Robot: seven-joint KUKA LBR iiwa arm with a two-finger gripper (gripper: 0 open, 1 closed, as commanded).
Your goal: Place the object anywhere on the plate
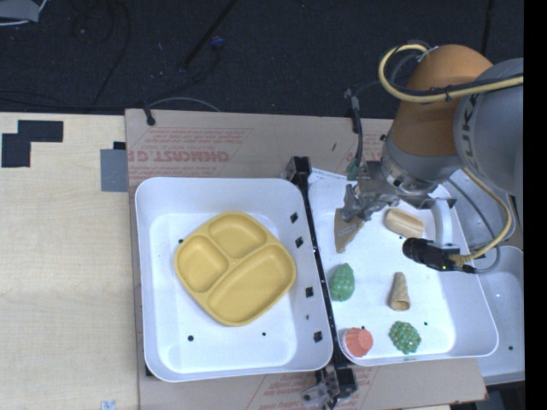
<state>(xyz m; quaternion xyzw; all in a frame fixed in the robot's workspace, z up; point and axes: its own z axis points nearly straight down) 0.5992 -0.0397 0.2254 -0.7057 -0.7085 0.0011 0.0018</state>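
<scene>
— Where is the pincer?
— In the right bin, fingers together and pointing down, holding nothing.
— And the objects?
— Beige block just right of it, green ball below. Yellow plate lies far left.

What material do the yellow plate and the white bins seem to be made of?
The plate looks like moulded plastic with a matte to slightly glossy finish: uniform yellow colour, rounded compartment ridges. The bins look like thin, smooth white plastic: soft reflections, rounded corners and a rolled rim. Coated metal cannot be ruled out.
</scene>
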